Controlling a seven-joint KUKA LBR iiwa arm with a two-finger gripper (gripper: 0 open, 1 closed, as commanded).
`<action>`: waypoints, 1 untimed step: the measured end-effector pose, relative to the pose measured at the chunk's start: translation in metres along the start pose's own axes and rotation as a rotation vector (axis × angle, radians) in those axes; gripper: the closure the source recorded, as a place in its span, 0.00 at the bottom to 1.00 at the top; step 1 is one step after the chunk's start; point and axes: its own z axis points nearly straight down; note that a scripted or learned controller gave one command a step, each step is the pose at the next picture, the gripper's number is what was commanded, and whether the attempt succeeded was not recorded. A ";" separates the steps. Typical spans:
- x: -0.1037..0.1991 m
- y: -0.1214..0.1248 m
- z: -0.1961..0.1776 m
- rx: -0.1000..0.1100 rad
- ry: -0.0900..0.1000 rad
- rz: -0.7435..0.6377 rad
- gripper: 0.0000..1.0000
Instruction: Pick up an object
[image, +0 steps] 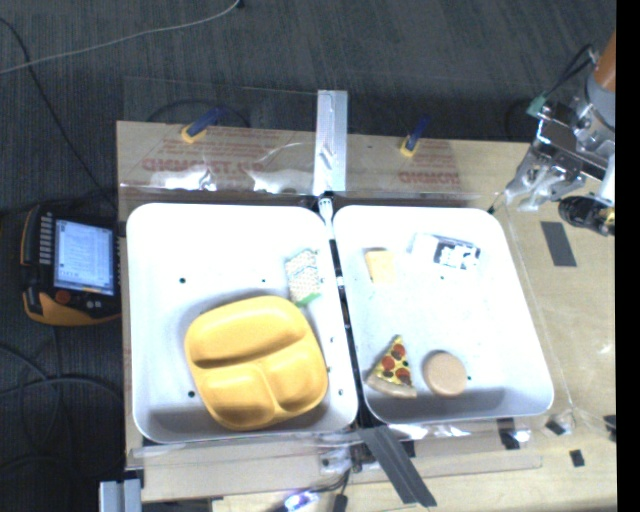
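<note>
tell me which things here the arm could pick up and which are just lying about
Could be picked up:
- yellow tray
- pizza slice
- round cookie
- cheese square
- small card
- green-edged packet

Just lying about:
- handheld screen on the floor
- blue clips on the board
- cables

- 2 shallow white plastic bins, left and right
- 1 yellow divided plastic tray
- 1 small green-and-white patterned piece
- 1 pale yellow square block
- 1 white-and-blue flat packet
- 1 toy pizza slice, red toppings
- 1 round tan disc
- 2 blue-and-yellow clamps, on the bench's far edge
</note>
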 end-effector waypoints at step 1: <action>0.060 -0.028 0.078 0.004 0.000 0.020 1.00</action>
